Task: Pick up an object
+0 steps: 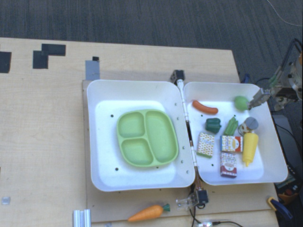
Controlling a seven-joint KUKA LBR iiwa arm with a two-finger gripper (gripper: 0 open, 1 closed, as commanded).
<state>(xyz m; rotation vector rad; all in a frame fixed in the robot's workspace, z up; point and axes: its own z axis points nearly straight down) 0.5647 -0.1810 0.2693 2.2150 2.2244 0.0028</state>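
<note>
In the camera view, the gripper (259,98) is seen at the far right rim of the right bin (279,171), reaching in from the right at a slant. Whether anything is grasped cannot be told: the tip is small and blurred here.

Just beside the tip, on its left, a green ball (241,102) is found, touching or nearly touching it; this closeness suggests the ball is the intended pick. Nothing is seen lifted off the bin floor.

The remaining candidates are spread below and to the left of the gripper, loosely scattered so that each can be approached singly: a grey round piece (251,123), a yellow bottle (249,147), a light green vegetable (231,126), a dark green pepper (213,124), a sausage (205,107), and three small cartons, one patterned (205,144) and two red and white (231,144) (228,164).

Well to the left of the gripper, the left bin (102,174) holds a green divided plate (147,137), probably kept apart as a drop place. A toy carrot (147,213) lies outside both bins on the bench (42,141).
</note>
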